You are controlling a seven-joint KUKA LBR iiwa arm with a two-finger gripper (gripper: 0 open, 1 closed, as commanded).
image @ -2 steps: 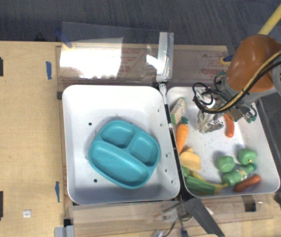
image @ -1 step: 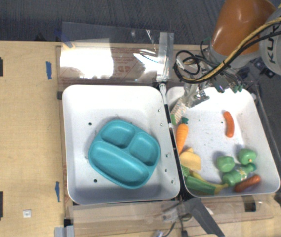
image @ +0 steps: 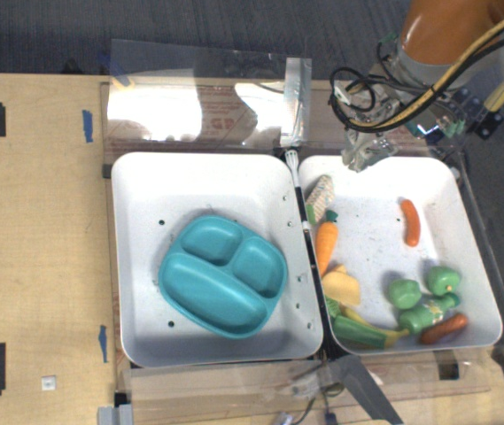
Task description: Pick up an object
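Toy vegetables point(image: 420, 304) lie in the right bin point(image: 473, 228); the hand point(image: 364, 153) hovers above its back rim, grip state unclear.

Two white bins: left bin point(image: 136, 193), right bin point(image: 438, 180). One teal divided plate point(image: 223, 275) in the left bin. Beside that plate, in the right bin: one carrot point(image: 325, 242), two sausages point(image: 409, 221) point(image: 444, 328), two green peppers point(image: 442, 280) point(image: 403, 292), one yellow piece point(image: 341, 286).
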